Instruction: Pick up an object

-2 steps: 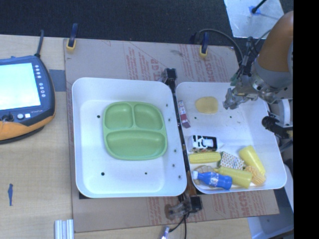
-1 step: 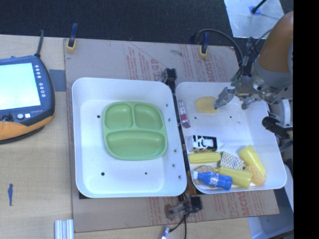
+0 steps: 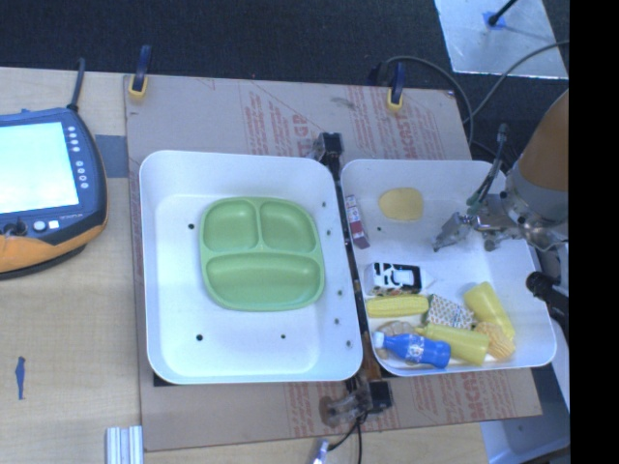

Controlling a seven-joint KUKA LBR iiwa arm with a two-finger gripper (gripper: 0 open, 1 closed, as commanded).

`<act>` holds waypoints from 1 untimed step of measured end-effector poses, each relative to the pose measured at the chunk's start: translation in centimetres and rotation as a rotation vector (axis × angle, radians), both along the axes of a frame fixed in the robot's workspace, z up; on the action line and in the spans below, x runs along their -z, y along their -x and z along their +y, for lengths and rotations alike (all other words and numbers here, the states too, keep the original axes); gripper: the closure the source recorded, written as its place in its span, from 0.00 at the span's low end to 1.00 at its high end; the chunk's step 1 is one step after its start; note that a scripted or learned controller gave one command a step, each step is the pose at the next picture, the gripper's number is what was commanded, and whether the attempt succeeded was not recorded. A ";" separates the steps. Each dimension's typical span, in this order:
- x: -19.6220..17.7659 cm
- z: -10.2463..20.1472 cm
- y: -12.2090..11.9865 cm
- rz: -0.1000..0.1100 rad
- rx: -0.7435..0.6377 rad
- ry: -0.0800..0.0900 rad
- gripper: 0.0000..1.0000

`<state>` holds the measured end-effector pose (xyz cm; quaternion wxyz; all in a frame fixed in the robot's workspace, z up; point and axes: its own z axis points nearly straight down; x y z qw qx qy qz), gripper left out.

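Your gripper (image 3: 471, 232) hangs over the right bin (image 3: 440, 174), fingers apparently apart on nothing, while the yellow bottles (image 3: 455, 341) and blue bottle (image 3: 414, 348) crowd its near corner, so expect a glancing grasp

I see a wooden counter (image 3: 68, 346) bearing a brown cardboard sheet (image 3: 280, 114), clamped at its far edge. Two white bins lie side by side on the sheet: left bin (image 3: 160, 259), right bin (image 3: 435, 177). A pendant (image 3: 44, 187) with a lit screen rests at my far left.
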<state>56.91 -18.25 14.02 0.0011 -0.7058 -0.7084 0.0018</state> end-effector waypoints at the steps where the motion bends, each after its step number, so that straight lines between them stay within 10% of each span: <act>1: 4.9 -3.0 7.2 -0.001 -0.001 0.000 0.00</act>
